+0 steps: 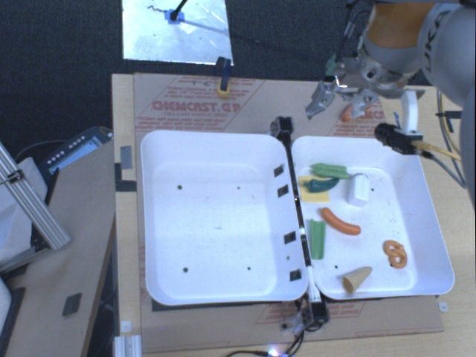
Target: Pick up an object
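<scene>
Cone (356,277) at right bin's (435,222) near edge, end effector (338,108) raised behind, fingers spread, holding nothing

claw (338,108) above right bin (439,270), maybe open

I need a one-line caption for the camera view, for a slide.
KUKA arm's gripper hangs above the back edge of the right bin, which holds toy foods including a sausage and a pretzel.

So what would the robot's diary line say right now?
gripper: open, holds nothing, above the right bin's far edge | hot dog, pretzel, cone: in bin
</scene>
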Robot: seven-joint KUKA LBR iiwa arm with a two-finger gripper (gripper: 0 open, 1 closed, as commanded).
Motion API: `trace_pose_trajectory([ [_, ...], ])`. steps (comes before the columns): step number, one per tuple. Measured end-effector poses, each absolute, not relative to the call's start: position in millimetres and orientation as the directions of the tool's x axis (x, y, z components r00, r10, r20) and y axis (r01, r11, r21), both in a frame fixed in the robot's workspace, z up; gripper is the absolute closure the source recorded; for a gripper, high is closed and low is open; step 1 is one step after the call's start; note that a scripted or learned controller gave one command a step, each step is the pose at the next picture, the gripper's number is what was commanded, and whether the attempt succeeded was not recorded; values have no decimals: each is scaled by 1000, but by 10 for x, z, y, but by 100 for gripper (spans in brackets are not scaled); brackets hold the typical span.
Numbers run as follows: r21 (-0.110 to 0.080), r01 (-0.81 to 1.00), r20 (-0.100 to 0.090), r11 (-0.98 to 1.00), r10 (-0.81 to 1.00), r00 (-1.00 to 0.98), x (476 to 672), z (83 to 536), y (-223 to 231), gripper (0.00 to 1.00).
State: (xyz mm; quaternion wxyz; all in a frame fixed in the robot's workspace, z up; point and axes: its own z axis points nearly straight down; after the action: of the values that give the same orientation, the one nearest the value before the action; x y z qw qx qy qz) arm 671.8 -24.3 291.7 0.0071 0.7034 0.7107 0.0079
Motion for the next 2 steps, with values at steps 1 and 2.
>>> trace_pose_trajectory([
  [1, 7, 1000, 0, 8, 1000, -8, 6698, 2912, -277, 100],
  [2, 13, 1000, 0, 6, 1000, -6, 6696, 3900, -177, 100],
])
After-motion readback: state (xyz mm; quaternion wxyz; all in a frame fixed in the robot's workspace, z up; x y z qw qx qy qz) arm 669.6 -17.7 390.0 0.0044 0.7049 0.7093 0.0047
